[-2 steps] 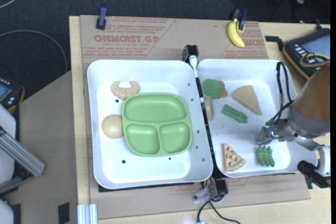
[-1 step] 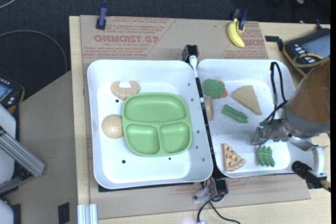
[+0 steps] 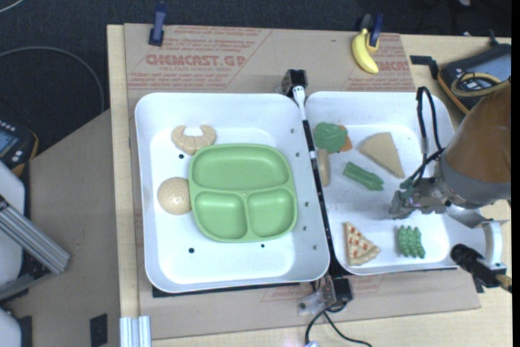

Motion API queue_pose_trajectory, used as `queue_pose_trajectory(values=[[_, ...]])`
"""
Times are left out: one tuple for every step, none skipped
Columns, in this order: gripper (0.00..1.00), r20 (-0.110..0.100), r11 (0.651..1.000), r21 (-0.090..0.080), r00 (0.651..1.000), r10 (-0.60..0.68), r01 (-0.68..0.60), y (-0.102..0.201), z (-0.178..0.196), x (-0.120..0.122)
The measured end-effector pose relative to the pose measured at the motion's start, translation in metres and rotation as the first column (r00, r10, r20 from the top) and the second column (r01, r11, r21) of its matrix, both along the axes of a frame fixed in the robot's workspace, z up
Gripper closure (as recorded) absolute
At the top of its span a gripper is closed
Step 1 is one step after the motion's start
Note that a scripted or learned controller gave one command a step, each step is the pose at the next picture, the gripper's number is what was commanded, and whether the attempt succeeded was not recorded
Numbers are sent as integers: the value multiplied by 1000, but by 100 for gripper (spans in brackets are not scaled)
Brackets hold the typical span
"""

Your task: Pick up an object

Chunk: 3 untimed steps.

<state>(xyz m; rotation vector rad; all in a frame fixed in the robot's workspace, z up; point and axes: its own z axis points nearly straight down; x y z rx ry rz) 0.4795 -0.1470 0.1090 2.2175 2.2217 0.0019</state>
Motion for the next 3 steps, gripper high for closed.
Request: queue_pose_trajectory(values=[[100, -4, 1000, 3, 1000, 1, -1, 29, 4, 0], [100, -1, 1000, 1, 1000, -1, 1, 27, 14, 0], [100, -1, 1000, 1, 1000, 2, -2, 56, 23, 0]])
